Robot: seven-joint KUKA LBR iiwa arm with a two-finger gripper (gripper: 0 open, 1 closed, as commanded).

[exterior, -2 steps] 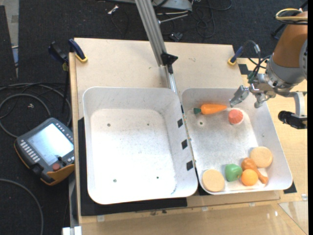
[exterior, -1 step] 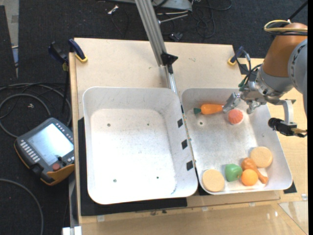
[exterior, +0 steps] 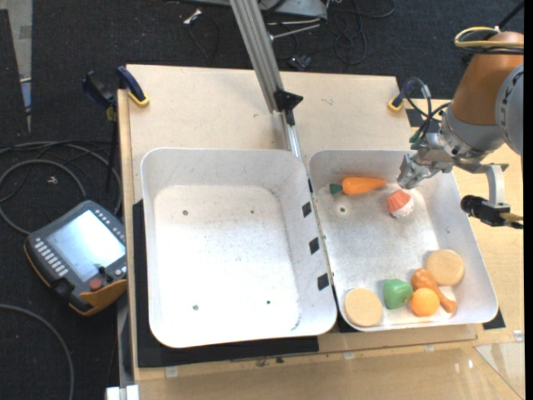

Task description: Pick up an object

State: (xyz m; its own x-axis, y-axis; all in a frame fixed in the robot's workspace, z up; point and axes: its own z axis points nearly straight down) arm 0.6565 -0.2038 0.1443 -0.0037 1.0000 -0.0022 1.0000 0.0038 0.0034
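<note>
The right bin (exterior: 333, 248) holds several toy foods. An orange carrot with a green top (exterior: 362, 186) lies near its far edge. Just right of the carrot's tip rests a small red and white radish-like piece (exterior: 401, 204). My gripper (exterior: 413, 173) hangs at the far right of this bin, directly above and slightly behind the red and white piece and close to the carrot's tip. Whether it touches either one is not clear.
In the right bin's near corner lie a tan disc (exterior: 363, 306), a green piece (exterior: 396, 291), an orange ball (exterior: 425, 302) and another tan disc (exterior: 445, 267). The left bin (exterior: 166, 173) sits beside it. A metal pole (exterior: 262, 48) slants over the divider.
</note>
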